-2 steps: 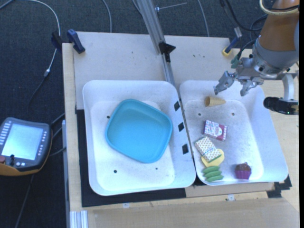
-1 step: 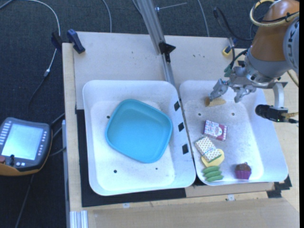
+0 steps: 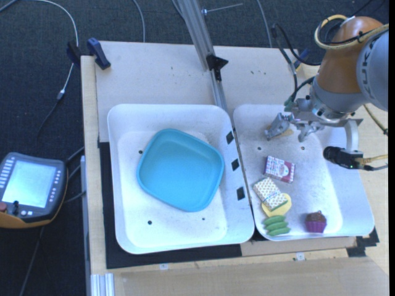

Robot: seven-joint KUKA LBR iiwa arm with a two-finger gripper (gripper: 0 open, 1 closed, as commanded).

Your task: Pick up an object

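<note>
On the far left, on dark carpeted floor, lies a handheld control pendant with a lit grey screen and an orange rim, and thin pale cables loop across the floor above it. The pale wooden surface starts just right of that, with a blue clamp at its upper left corner and a black mat showing under the bins along the left and lower sides.

The left white bin holds a light blue, squarish plate with rounded corners, lying flat and turned at a slant, near the middle of the bin. A grey metal bar slants down from the top edge to the seam between the two bins, where small black tabs sit along the divide.

The right white bin holds the small objects. A pink and white carton lies near the middle. Just below it is a checked white and red packet, touching a yellow piece. Below that, at the bin's near edge, lie green pea pods. A purple, cupcake-like toy stands apart to their right, also near the front edge.

The grey arm with its orange band reaches in from the right over the bin's far end. Its pincer hangs above the upper part of the right bin, released, with its fingers spread apart and nothing between them, well apart from the carton below.
</note>
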